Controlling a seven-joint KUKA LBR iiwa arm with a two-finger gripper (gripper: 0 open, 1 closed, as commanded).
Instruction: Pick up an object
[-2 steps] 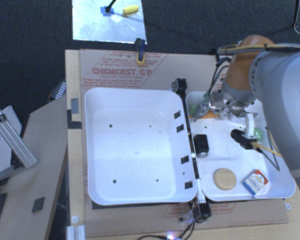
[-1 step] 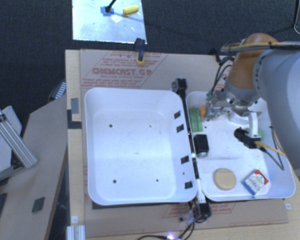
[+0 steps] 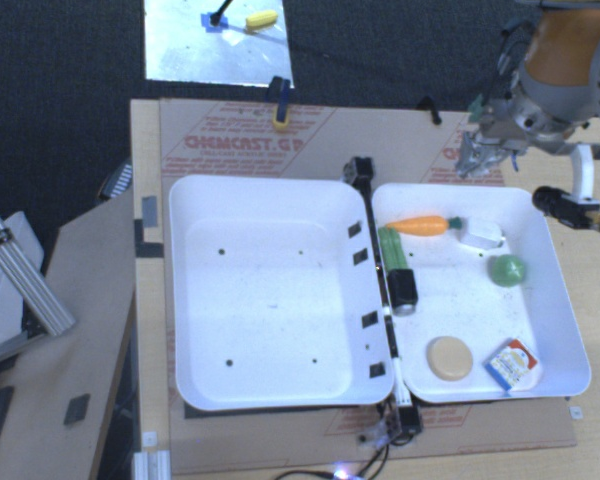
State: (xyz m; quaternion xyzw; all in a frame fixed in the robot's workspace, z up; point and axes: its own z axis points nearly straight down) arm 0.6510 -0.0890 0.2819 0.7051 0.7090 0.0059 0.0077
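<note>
Gripper (image 3: pixel 477 158) hovering past the right bin's (image 3: pixel 555 268) 12 o'clock rim; too blurry, honestly can't tell its state. Carrot (image 3: pixel 417 226) near that edge, green ball (image 3: pixel 507 269) at 3 o'clock, roomy middle.

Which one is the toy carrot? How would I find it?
Look in the right bin, the one with things in it. Along its far edge lies the carrot, flat on its side. It is the only long orange thing, with a small green tip pointing right.
</note>
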